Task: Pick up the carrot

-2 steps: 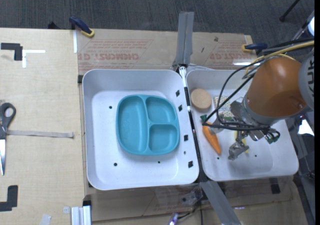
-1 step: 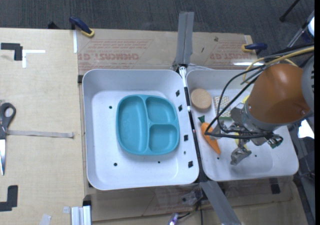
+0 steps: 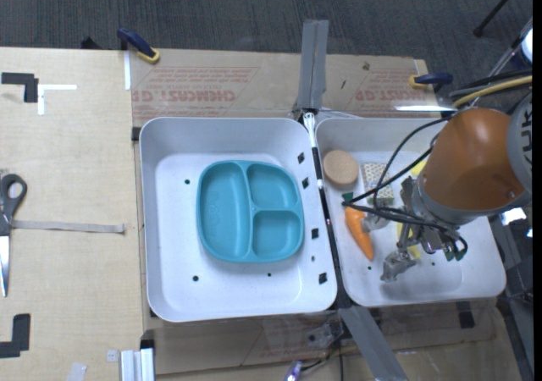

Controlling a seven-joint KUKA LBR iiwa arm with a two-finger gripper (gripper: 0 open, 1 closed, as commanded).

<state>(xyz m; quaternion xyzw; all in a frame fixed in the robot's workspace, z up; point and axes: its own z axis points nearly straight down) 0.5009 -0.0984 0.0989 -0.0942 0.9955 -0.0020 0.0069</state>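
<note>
The carrot [image 3: 360, 234] lies free in the right bin [image 3: 474, 286], just left of the gripper [image 3: 396, 267], whose pinch state I cannot tell.

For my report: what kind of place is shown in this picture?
Probably a robot laboratory or test bench, not a kitchen. Two white bins stand on cardboard held by clamps, scissors lie beside them, and a robot arm reaches over a toy carrot.

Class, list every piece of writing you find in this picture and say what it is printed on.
"CHEMICAL GR...": red print, upside down, on the cardboard sheet behind the left bin; only partly legible.
More red print on the cardboard behind the right bin: too blurred to read.
</note>
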